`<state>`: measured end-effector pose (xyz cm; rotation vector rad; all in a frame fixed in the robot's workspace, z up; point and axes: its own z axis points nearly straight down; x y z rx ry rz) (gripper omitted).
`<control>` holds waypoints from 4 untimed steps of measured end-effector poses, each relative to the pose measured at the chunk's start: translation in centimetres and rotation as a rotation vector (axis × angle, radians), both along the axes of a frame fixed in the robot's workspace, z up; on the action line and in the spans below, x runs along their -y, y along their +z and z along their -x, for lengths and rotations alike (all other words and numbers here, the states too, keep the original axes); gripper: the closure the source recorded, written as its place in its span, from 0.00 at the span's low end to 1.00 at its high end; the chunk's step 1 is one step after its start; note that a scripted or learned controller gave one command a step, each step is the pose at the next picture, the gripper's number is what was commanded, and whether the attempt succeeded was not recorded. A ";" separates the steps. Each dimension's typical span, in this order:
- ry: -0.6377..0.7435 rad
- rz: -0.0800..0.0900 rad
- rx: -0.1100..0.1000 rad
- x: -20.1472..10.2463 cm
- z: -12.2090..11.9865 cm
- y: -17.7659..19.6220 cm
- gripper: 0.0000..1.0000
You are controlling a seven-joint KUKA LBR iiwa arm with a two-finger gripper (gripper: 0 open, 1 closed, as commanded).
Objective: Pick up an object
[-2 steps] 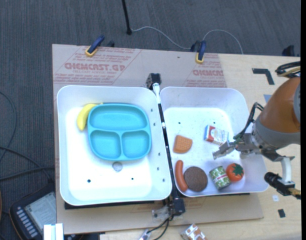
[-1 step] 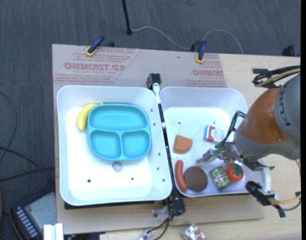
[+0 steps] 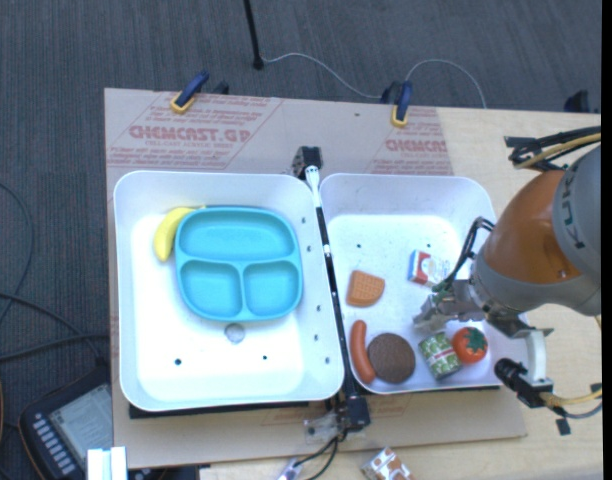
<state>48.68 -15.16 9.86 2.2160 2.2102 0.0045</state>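
Observation:
My gripper (image 3: 442, 308) hangs low over the right bin (image 3: 386, 203), near its right side, below the grey arm with the orange band. Just under it lie a green can (image 3: 440, 357) and a red tomato (image 3: 471, 344) at the bin's front right. A small red and white packet (image 3: 420, 266) lies just up and left of the gripper. An orange cracker (image 3: 365, 288) sits in the middle left, with a red sausage (image 3: 359, 350) and a brown round patty (image 3: 391, 358) along the front. I see nothing held.
The left bin (image 3: 146, 368) holds a blue divided plate (image 3: 239, 263), a yellow banana (image 3: 166, 233) at its left and a small grey object (image 3: 234, 334) in front. Two clamps (image 3: 400, 103) pin the cardboard at the back. Cables lie beyond the right bin.

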 end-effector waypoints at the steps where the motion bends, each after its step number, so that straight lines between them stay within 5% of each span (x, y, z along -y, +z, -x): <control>1: 0.000 0.000 0.000 0.0 0.0 0.0 0.00; 2: 0.000 0.000 -0.001 0.0 0.0 0.9 1.00; 3: 0.002 -0.005 -0.011 4.3 -2.7 1.3 1.00; 4: 0.003 -0.007 -0.012 1.3 0.3 6.3 1.00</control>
